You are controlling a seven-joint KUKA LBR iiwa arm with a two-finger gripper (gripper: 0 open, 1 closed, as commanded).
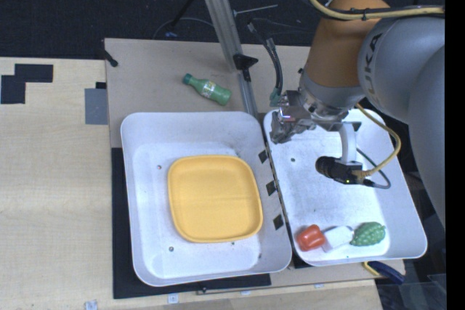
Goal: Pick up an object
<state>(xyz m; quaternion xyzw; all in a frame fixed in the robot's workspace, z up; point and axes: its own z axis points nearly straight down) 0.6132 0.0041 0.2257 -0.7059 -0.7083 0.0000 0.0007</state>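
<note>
My gripper (285,125) hangs over the far left corner of the right bin (403,229), close to the divide between the two bins. Nothing shows under it but bare bin floor. At the right bin's near edge lie a red pepper-like object (310,236), a small white object (336,237) and a bumpy green object (368,234), side by side and well away from the gripper. A yellow square plate (215,197) lies flat in the middle of the left bin (142,156).
A green bottle (207,88) lies on its side on the bench behind the left bin. A slanted metal rail (226,23) rises just behind the bins' divide. A black part with a yellow cable (341,170) hangs off the arm over the right bin.
</note>
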